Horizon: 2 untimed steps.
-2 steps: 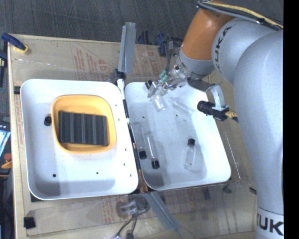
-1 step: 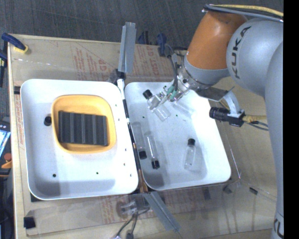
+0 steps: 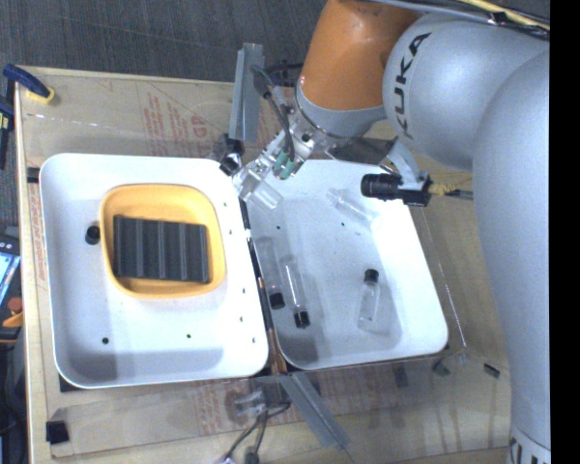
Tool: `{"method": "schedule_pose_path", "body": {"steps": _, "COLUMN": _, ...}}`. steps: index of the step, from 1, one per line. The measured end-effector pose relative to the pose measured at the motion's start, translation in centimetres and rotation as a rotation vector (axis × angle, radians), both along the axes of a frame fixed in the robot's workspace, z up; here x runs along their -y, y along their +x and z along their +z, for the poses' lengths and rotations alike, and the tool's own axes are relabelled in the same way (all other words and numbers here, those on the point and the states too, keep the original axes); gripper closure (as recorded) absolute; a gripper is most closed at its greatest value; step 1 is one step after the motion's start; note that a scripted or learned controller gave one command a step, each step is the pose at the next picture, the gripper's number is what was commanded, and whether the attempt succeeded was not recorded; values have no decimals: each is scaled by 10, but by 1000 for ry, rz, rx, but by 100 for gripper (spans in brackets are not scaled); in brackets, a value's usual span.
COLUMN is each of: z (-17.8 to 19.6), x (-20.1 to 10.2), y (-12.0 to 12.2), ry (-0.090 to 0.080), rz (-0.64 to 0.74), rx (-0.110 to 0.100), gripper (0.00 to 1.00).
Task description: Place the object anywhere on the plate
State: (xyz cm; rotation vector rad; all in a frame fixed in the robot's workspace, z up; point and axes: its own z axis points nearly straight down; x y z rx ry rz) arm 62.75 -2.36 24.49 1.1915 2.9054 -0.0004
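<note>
— Where's the arm?
— Reaching from three o'clock, its gripper (image 3: 263, 177) over the right bin's (image 3: 420, 303) eleven o'clock corner. Grip: cannot tell.
— The vial (image 3: 369, 298)?
— Right bin, five o'clock; yellow plate (image 3: 159, 199) left.

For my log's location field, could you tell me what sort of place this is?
Probably a robotics lab workcell: a KUKA arm reaches over two white bins on a plywood bench, one holding a yellow plate, the other clear vials.

A yellow plate (image 3: 162, 204) carrying a dark ridged block (image 3: 161, 249) sits in the left bin (image 3: 77, 346); two clear vials (image 3: 292, 293) lie in the right bin (image 3: 416, 327).
</note>
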Motion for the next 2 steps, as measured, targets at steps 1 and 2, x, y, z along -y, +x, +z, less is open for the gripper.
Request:
{"method": "schedule_pose_path", "body": {"steps": 1, "z": -54, "x": -26, "y": -14, "ry": 1, "rz": 255, "rx": -5, "gripper": 100}}
{"method": "schedule_pose_path", "body": {"steps": 2, "z": -54, "x": -26, "y": -14, "ry": 0, "rz": 256, "rx": -5, "gripper": 0}}
